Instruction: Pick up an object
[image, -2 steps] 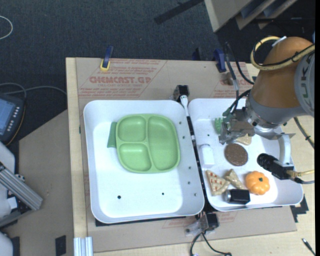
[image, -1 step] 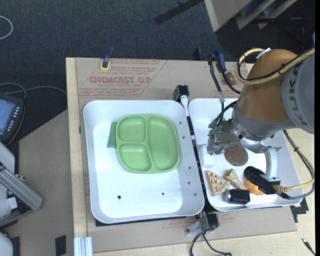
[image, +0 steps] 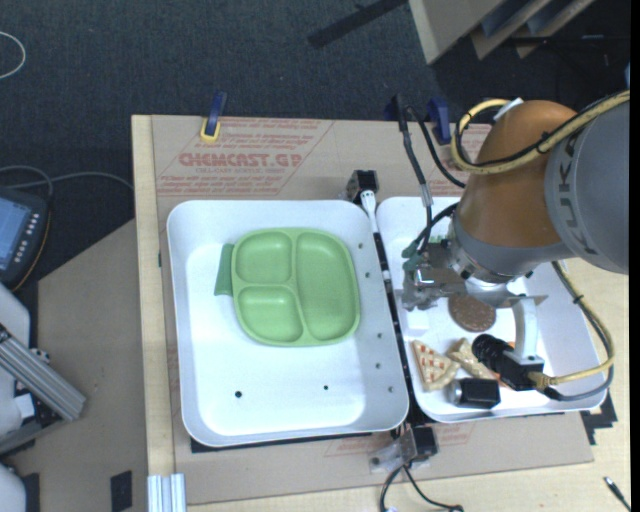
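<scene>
My gripper (image: 418, 283) hangs low over the left part of the right bin (image: 570, 300), under the grey and orange wrist. In front of it lie a brown round disc (image: 473, 314), a checked pizza-like wedge (image: 432, 364) and a tan crumpled piece (image: 466, 357). A dark block with a silver end (image: 474, 392) rests near that bin's front edge. The arm hides most of the bin's back half.
The left bin (image: 200, 330) holds a green divided plate (image: 296, 285) at its centre, with a darker green tab at the plate's left side. A black ridge (image: 383, 300) separates the two bins. Cardboard lies under both bins.
</scene>
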